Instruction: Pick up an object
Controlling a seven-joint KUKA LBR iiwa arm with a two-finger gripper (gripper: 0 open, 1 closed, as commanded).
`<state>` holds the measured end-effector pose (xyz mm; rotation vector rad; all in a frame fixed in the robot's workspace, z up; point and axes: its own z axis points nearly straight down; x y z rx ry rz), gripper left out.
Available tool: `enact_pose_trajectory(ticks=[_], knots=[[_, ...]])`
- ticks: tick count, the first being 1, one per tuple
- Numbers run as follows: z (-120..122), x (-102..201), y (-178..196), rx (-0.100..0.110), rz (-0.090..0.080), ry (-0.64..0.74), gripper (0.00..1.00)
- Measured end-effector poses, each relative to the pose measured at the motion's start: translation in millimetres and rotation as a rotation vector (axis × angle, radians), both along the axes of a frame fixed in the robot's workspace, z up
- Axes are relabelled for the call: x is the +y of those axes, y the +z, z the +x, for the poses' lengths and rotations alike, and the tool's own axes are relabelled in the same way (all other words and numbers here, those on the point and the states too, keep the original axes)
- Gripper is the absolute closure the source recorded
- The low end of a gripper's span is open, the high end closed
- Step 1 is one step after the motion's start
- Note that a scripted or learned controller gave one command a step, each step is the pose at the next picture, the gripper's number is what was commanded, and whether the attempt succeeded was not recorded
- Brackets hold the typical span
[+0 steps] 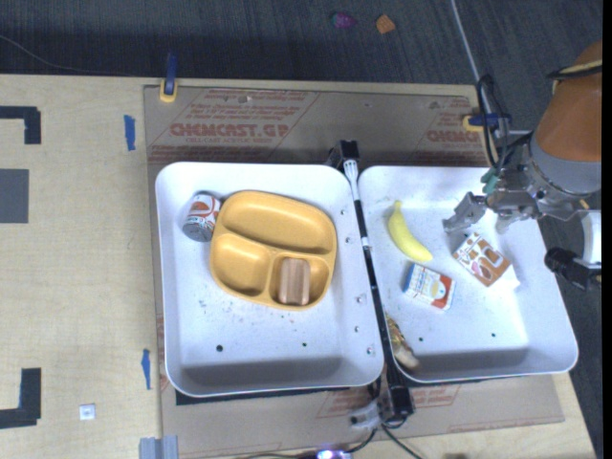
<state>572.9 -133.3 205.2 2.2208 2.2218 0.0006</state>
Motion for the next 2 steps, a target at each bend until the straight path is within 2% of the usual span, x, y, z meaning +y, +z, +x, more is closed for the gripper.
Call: enact_pose_trajectory(ticks=[1, 2], knots=[[5, -5, -83, -0.003, -0.001, 0.0, 0.0], [-23, 22, -115, -0.015, -0.004, -0.002, 0.0]])
